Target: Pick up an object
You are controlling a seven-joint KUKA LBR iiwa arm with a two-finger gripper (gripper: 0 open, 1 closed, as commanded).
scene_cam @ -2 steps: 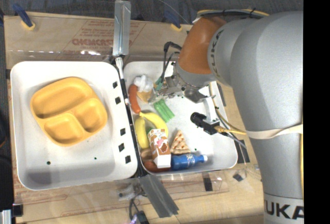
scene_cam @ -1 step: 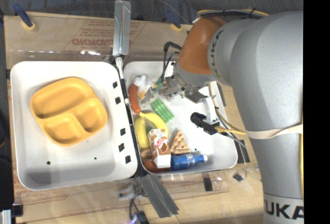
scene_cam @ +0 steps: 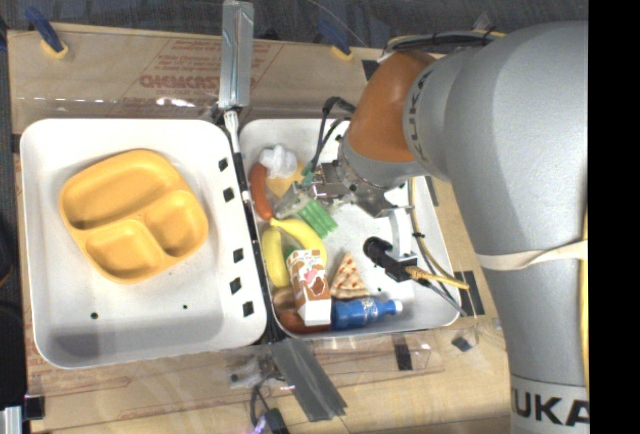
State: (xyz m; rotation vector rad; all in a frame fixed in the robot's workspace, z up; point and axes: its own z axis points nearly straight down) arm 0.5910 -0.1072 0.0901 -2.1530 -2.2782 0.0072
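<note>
You read "KUKA" on the arm (scene_cam: 545,408) at lower right; gripper (scene_cam: 322,184) over right bin (scene_cam: 440,222), grip state unreadable.

1. The bench (scene_cam: 120,57) is viewed from above by one fixed camera, at a slant
2. Both white bins, left bin (scene_cam: 40,222) and right bin (scene_cam: 440,307), are framed closely
3. The arm (scene_cam: 500,142) is seen entering from the right

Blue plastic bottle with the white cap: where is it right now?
The blue plastic bottle lies on its side along the near edge of the right white bin, just below the pizza slice toy and beside the small white carton.
</note>
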